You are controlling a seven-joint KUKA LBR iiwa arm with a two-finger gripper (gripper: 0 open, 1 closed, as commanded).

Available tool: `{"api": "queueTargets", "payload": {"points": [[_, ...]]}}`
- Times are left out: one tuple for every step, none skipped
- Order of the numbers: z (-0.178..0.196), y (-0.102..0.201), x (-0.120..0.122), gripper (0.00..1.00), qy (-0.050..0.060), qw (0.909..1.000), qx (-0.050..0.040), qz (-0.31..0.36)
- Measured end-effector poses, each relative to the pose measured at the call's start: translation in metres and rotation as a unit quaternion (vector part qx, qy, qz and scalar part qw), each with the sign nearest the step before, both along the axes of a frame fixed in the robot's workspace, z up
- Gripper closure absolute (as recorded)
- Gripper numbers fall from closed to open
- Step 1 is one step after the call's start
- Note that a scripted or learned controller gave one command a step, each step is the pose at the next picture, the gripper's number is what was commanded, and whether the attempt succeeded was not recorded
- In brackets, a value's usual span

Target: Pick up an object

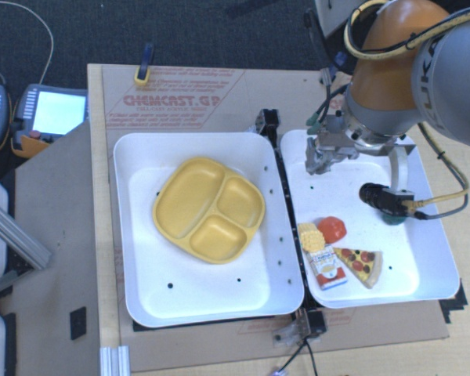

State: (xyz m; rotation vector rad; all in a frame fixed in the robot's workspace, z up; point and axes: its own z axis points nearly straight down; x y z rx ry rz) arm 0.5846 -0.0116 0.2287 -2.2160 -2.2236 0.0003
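We hover our gripper (319, 163) over the right bin's (431, 280) far end, finger state unclear, nothing lifted yet, the toy pizza slice (359, 263) untouched nearer.

Right bin (435, 276): toys (338, 253) crowd the near half (far half open).

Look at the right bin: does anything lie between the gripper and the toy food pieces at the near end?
Nothing visible does. The gripper is over the far end of the right bin; bare white floor separates it from the tomato, corn, fries box and pizza slice. A black cable fitting sits off to the side.
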Motion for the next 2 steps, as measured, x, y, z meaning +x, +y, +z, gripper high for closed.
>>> {"api": "queueTargets", "payload": {"points": [[0.004, 0.043, -0.012, 1.0, 0.0, 1.0, 0.0002, 0.001], [0.004, 0.086, -0.021, 1.0, 0.0, 1.0, -0.0004, 0.0]]}}
